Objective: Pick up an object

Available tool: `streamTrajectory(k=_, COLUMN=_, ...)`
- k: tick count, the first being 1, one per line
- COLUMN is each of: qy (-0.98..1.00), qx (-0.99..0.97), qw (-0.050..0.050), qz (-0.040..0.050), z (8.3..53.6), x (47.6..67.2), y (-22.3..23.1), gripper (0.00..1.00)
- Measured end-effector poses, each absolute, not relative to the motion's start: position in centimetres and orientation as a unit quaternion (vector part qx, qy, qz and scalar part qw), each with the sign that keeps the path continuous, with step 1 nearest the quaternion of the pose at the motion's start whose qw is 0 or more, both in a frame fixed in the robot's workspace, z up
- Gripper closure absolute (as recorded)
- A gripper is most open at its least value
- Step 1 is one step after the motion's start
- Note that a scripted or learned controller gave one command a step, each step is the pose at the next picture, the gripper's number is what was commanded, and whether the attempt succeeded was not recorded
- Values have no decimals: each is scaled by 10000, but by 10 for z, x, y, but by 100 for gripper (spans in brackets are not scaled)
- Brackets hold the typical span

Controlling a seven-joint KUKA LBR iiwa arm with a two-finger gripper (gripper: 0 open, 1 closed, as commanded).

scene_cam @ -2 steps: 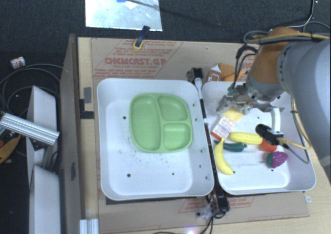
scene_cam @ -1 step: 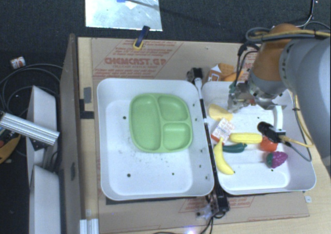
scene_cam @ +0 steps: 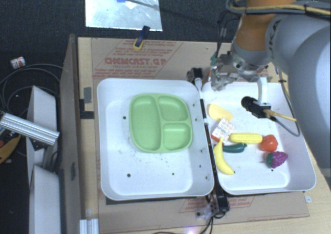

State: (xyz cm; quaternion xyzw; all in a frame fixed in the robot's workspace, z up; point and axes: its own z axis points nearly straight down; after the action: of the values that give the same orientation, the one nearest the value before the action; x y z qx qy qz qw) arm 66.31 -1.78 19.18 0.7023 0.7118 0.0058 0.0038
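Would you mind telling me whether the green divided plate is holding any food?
Empty: the green plate shows bare compartments; the toy food lies in the right bin.

Red "CHEMCAST GP" lettering on the brown board under the bins.

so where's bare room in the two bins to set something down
Left bin: white floor all around the green divided plate, widest along its front. Right bin: front strip below the banana and purple grapes. Crowded mid-bin around the corn and tomato, and under the gripper.
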Motion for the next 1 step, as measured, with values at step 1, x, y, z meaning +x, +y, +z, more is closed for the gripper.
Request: streamTrajectory(k=1, qy=7073, qx=7069, qw=19, qz=15, z=207, x=656, y=-42, gripper=100)
